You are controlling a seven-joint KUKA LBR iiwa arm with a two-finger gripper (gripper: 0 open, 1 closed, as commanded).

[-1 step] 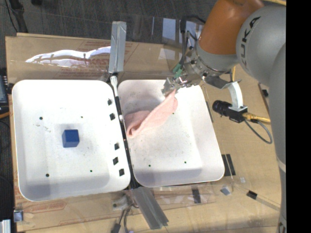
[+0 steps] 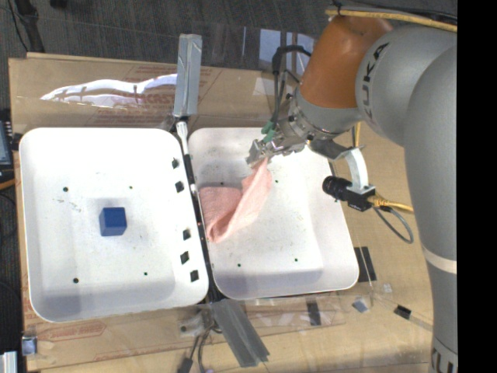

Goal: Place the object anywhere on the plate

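Across the worktop [image 2: 93,80], brown and board-covered, two white bins sit side by side and touch along their inner edges. From the right the arm [image 2: 404,76] reaches in, grey with an orange band, its wrist over the far part of the right bin [image 2: 311,239]. On the left bin [image 2: 46,208] rests a small blue cube [image 2: 113,221], near the middle of the floor and well apart from everything else. A pink cloth [image 2: 237,204] lies in the right bin: its upper end is pinched between the closed fingers of the gripper [image 2: 262,151] and lifted, while the rest hangs down at a slant and its lower fold rests on the bin floor near the left wall. A black cylinder [image 2: 347,190] with a yellow cable juts from the arm just right of the cloth.
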